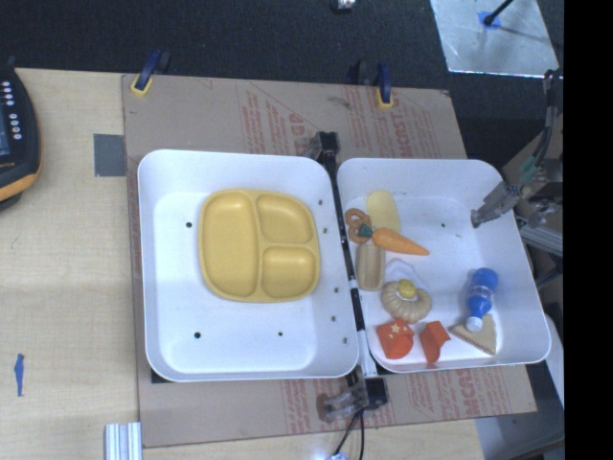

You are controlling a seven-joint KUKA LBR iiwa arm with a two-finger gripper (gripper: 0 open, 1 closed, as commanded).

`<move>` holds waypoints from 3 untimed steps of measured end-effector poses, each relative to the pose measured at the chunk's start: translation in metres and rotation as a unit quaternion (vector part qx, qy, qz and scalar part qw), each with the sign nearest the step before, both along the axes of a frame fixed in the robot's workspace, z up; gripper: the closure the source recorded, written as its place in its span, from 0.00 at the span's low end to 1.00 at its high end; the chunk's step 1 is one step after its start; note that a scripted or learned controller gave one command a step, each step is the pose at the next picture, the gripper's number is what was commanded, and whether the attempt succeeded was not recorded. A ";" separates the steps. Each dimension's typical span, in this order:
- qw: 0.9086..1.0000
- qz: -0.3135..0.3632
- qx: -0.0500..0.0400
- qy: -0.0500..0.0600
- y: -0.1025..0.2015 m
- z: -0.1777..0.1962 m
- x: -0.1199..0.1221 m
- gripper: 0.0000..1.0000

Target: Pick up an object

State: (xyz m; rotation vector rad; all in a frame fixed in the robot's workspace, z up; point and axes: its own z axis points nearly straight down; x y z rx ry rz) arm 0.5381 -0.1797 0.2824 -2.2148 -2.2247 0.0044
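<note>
The right bin (450, 185) holds several small toy foods. An orange carrot (400, 243) lies beside a pale yellow piece (383, 209) and a pretzel (357, 223). A tan cylinder (370, 264) sits below them. A round cream pastry with a yellow top (406, 299) is near the middle. A red strawberry-like piece (395, 338) and a red block (434, 340) sit at the front. A blue bottle (481, 292) stands by a wedge of cake (479, 333). My gripper (487, 211) hangs over the bin's right rim, apart from all the objects.
The left bin (163, 257) holds a yellow divided plate (259, 245). Blue-and-yellow clamps (146, 73) (384, 86) pin the cardboard sheet at the back. A black and orange pendant (14, 142) lies at the left edge.
</note>
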 end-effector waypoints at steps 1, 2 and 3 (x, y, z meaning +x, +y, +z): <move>1.000 -0.001 0.001 0.005 -0.033 -0.164 -0.011 0.00; 1.000 0.000 0.001 0.002 -0.020 -0.192 -0.034 0.00; 1.000 0.000 0.000 0.000 -0.022 -0.180 -0.032 1.00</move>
